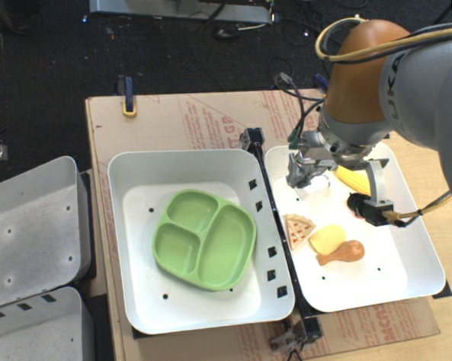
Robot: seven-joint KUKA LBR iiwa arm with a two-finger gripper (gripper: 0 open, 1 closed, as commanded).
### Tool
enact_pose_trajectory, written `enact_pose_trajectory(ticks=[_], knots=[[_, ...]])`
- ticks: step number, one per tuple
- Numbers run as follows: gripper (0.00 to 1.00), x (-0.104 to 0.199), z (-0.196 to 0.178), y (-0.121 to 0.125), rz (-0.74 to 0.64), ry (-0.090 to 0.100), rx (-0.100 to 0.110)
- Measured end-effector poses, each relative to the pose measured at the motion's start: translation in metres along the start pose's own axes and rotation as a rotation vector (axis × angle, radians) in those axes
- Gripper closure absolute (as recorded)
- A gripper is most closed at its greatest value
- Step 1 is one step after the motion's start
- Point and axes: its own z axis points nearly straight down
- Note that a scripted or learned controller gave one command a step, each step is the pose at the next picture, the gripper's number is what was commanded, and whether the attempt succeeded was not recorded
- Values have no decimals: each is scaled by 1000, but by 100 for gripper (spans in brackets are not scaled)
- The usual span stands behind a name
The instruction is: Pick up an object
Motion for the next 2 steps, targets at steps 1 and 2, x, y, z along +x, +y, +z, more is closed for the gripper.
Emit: enact_pose_trajectory(ticks=[1,2], knots=[[100,52,6,0,-1,0,0],[100,104,9,8,-1,0,-3]])
